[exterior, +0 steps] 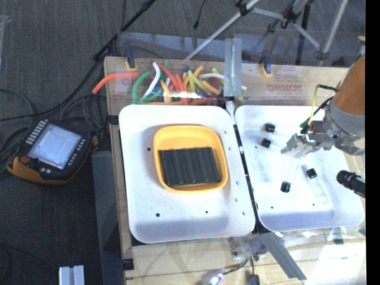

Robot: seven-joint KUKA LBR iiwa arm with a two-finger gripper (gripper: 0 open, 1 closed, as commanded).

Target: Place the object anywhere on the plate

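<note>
The two-finger gripper (295, 146), whose jaws cannot be told as released or clenched, is held over the right white bin (332, 215), where small black objects (285, 187) lie, so one should be grasped centrally before the yellow rectangular plate (189, 136) is approached.

Yellow plate (190, 136) (dark insert), left bin (142, 206)

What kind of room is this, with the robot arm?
Probably a robot lab or workshop. A wooden bench bears two white bins, the arm's gripper hangs over the right one, a handheld control pad lies on the floor, and tripod legs stand behind.
</note>
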